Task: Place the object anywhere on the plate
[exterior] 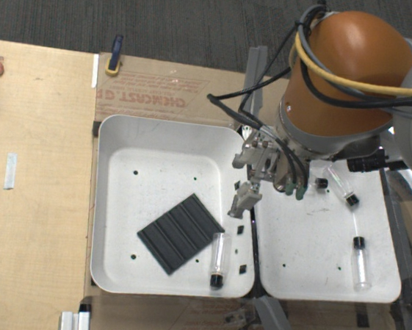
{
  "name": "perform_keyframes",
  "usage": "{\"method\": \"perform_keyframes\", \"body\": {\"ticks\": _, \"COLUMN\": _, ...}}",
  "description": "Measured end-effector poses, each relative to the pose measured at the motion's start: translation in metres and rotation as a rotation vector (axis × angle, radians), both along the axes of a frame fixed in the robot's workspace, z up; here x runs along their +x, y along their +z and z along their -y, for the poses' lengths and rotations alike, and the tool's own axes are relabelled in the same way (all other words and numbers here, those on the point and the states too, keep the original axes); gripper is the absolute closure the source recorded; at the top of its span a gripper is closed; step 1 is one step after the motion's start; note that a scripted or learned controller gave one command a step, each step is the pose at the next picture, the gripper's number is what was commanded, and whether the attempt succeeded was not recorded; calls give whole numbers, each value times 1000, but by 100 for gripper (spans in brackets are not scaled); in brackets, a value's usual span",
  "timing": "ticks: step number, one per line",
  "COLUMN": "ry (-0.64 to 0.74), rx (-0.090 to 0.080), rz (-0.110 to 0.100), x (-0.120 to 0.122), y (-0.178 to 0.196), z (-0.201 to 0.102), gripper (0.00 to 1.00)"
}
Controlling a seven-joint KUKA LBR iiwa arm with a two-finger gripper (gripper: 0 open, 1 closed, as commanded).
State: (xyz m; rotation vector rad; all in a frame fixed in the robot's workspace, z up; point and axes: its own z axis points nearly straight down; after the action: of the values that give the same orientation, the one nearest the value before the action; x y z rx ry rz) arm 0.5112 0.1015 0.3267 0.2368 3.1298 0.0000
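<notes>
A dark ribbed rectangular plate lies at a slant on the floor of the left bin. Just right of it, a clear tube with a black cap lies on the bin floor, cap toward the front and touching or nearly touching the plate's right corner. My gripper hangs under the orange-banded wrist, over the left bin's right rim, a little behind and to the right of that tube. Nothing shows in the gripper's grasp.
The right bin holds two more clear tubes with black caps, one near its front right and one at the back. Small black bits lie near the ridge between the bins. Cardboard lies behind the left bin.
</notes>
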Motion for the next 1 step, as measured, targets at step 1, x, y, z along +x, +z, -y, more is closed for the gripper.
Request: {"method": "perform_keyframes", "body": {"ticks": 1, "ry": 323, "rx": -1, "rz": 3, "x": 73, "y": 74, "z": 31, "gripper": 0}}
